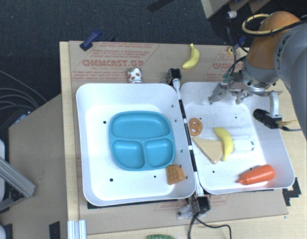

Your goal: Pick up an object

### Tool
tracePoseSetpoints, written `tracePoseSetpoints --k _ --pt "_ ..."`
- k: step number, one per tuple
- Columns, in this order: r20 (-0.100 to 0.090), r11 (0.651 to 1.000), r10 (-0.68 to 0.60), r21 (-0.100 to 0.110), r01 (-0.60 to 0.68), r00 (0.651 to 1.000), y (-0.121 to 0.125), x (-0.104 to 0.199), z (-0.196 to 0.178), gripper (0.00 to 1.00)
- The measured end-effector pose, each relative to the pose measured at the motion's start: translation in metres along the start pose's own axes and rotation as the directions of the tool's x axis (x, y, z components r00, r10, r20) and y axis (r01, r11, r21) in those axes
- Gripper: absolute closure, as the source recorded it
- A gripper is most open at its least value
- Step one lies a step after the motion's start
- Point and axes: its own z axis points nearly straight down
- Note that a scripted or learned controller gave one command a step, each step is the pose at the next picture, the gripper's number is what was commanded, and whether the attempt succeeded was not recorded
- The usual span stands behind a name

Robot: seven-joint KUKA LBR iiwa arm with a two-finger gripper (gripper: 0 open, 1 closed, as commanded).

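Grey two-finger gripper [227,94] up over the back of the right white bin [277,148], fingers spread apart, holding nothing. Curved yellow toy banana [225,142] near the bin's middle, long way running front to back, touching a tan wedge [208,148].

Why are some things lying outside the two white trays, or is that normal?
Two items look stray: a second banana and a small spotted object lie on the bench board behind the bins. Inside, the waffle piece sits beside the blue plate, not on it.
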Motion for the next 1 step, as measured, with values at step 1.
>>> tracePoseSetpoints --k 1 --pt "0.001 1.0 -0.001 -0.003 0.001 1.0 0.0007 0.0 -0.0105 1.0"
